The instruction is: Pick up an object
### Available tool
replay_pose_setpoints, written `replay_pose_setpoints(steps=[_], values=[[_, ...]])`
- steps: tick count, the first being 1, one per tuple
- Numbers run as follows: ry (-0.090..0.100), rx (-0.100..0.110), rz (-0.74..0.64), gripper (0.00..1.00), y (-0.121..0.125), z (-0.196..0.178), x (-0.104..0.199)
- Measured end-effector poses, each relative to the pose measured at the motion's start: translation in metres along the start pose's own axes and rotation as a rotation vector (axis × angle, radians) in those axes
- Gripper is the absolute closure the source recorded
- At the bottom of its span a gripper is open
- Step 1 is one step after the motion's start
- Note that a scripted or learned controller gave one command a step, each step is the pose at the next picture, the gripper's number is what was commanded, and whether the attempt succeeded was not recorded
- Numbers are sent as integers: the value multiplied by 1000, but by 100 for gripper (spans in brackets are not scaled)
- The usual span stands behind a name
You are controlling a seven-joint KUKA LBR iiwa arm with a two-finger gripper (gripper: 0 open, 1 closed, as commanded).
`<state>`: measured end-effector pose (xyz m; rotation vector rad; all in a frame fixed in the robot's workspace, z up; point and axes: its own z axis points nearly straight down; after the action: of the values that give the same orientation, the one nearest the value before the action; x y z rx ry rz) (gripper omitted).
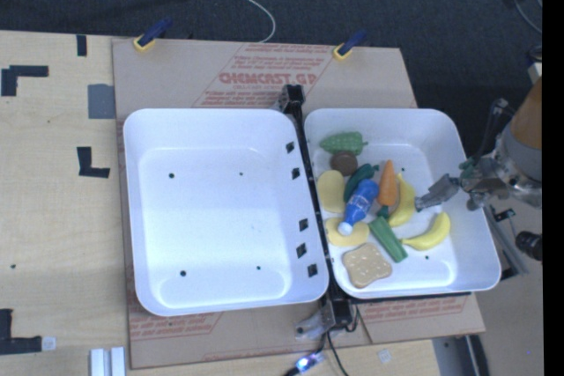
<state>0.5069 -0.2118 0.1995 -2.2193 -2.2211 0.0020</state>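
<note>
We see the left bin (211, 211) beside the right bin (441, 273), where the toy foods lie heaped: a blue bottle (357, 209), a carrot (388, 182), a toast slice (367, 264) and a banana (430, 233). Further right, the gripper (429, 194) hangs above the banana, and we cannot tell how wide it stands; nothing shows in its grasp.

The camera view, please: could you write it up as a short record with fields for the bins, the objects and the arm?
left bin: white bin, two small clamps on its far edge
right bin: white bin, holds all the toy food
objects: green leafy piece, brown round piece, orange carrot, blue bottle, banana, slice of toast, green stick
gripper: gripper over the right bin's right side, just above the banana
held: nothing visible between the fingers
</note>
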Motion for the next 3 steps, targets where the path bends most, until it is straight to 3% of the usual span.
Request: replay_pose_setpoints(steps=[1, 2, 3], values=[[0, 1, -1, 100, 0, -10, 1], [2, -9, -13, 100, 138, -16, 76], [-1, -1, -1, 0, 133, -15, 68]])
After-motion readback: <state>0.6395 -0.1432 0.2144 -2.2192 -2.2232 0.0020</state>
